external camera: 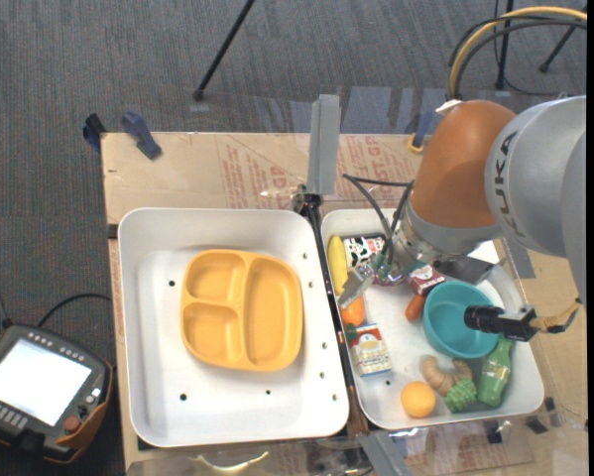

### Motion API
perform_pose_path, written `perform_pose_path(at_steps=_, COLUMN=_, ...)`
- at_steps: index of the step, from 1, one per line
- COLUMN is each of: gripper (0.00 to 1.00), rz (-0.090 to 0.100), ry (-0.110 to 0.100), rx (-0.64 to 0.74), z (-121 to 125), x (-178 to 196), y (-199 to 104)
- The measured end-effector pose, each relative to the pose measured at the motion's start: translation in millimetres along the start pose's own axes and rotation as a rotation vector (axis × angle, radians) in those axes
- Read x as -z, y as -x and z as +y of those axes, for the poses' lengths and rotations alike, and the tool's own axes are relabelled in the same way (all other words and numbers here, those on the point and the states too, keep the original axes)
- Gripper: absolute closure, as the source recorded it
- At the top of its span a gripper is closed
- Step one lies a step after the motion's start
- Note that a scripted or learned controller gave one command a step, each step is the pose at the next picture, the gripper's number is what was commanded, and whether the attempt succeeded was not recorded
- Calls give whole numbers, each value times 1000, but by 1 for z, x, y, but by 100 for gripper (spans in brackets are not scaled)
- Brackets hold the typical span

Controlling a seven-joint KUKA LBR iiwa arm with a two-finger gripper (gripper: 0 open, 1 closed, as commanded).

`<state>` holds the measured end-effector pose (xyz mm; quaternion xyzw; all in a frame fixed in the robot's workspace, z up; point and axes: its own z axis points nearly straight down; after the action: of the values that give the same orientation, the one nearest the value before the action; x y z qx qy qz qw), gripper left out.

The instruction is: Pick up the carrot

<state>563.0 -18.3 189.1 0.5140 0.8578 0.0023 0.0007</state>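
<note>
A fixed camera looks down at a slant on a desk (227,167) that carries two shallow white bins side by side.

The left bin (148,266) holds a yellow divided plate (243,308) lying flat near its middle.

The right bin (530,385) is crowded. Along its left wall lie a banana (336,259) at the far end, then something orange, which looks like the carrot (352,312), then a small juice carton (372,350) nearer the camera. A teal bowl (459,317) sits toward the right, with a small reddish-orange piece (415,308) just beside its left rim; this could also be the carrot, and the picture is too small to settle which. At the near end sit an orange (417,400), a knobbly tan root (440,372), a green bumpy piece (461,396) and a green bottle (495,371).

The grey arm with its orange band (465,172) reaches in from the right and hangs over the far half of the right bin. Its pincer (359,286) points down at the left wall, just above the orange thing beside the banana. Whether it is released or clenched cannot be told, and nothing is seen grasped in it.

Judging from this, the main risk is crowding. The carrot is wedged between banana, carton and bin wall, so the pincer could strike the wall, catch the banana or carton instead, or nudge the carrot aside. The rounded carrot may also slip free when lifted.
</note>
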Motion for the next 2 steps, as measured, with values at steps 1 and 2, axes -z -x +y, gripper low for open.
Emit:
perform_pose_path(at_steps=1, gripper=0, rz=1, ry=-10, rx=-26, z=-85, x=-3, y=10)
perform_pose_path(at_steps=2, gripper=0, rz=3, ry=-10, rx=-119, z=-99, x=-3, y=-1)
